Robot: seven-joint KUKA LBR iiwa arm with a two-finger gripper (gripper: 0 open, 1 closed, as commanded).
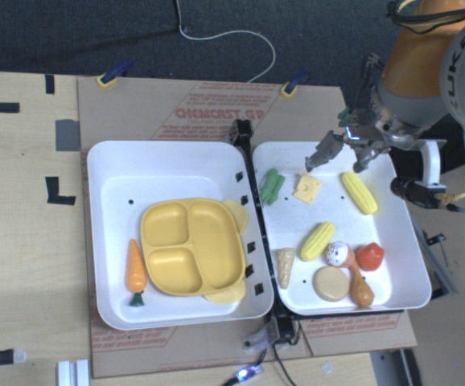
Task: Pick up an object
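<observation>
Hovering with fingers spread and nothing held, my pincer [339, 153] hangs above the right bin [413, 240], near the cheese wedge [306, 189] and corn cob [359, 192]; descending between them risks missing both.

Robot lab, cardboard-topped bench [216, 111], white bins [108, 167]

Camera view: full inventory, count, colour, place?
bins: 2, white, side by side
divided plate: 1, yellow, left bin
carrot: 1, orange, left of plate
green vegetable: 1, right bin, top left
cheese wedge: 1, yellow, right bin
corn cobs: 2, yellow, right bin
tomato: 1, red, right bin
clamps: 2, blue and yellow, board's far edge
gripper: 1, open, over right bin
</observation>
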